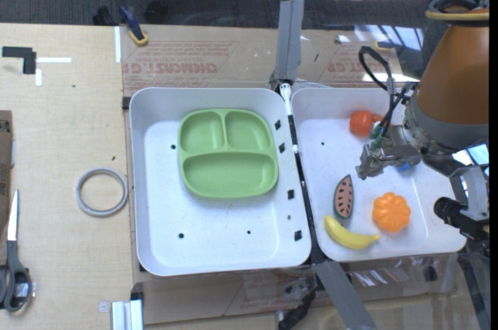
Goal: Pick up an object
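Over on the far left of the bench lie the scissors [14,274], then a grey ring [102,191], both well apart from the action. Next comes the left bin [148,188], with a green divided plate [229,152] lying flat in its far half.

Now the right bin [319,134], where the pickable things are. A watermelon slice [343,196] lies near the middle; just to its near side lies the banana [349,233], and to the right of that is an orange pumpkin [391,212]. Up at the far side is a red tomato [362,122].

The gripper [372,165] hangs above the bin floor between the tomato and the watermelon slice, with nothing visible between its fingers. They're dark and bunched against the wrist from this angle, so whether they're apart or together I honestly cannot tell.

These look like toy foods, probably light, hollow plastic, stiff enough not to crush but smooth and likely slippery. The watermelon slice is the nearest candidate: thin and flat, so it's best pinched across its narrow width, though it may skate on the smooth floor. The pumpkin is round and ribbed; a grip across the middle, fingers seated in the grooves, should hold better. The banana wants a grip across its mid-length, not the tapering ends.
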`<state>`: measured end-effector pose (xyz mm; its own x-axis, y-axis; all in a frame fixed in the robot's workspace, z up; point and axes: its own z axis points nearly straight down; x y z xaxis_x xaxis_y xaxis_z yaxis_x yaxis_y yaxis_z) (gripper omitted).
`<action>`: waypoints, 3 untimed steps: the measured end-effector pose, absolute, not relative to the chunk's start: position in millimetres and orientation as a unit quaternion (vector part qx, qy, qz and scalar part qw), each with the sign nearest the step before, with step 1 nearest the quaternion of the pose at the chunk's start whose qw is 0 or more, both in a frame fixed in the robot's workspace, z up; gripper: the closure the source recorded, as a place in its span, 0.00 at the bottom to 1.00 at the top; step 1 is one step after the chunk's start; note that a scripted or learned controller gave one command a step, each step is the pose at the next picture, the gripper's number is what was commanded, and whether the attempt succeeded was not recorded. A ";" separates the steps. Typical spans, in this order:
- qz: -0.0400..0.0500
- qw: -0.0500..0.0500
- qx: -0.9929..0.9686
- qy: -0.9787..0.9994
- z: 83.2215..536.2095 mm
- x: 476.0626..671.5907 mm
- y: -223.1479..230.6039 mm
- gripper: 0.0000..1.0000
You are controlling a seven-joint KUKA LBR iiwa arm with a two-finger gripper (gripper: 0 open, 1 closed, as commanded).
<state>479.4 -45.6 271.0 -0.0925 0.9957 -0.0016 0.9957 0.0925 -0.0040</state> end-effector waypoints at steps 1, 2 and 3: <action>0.004 0.002 -0.796 -0.605 197.3 477.4 -17.3 1.00; 0.004 0.001 -0.912 -0.410 188.3 477.2 -63.5 1.00; 0.004 0.001 -0.879 -0.476 188.6 477.8 12.9 1.00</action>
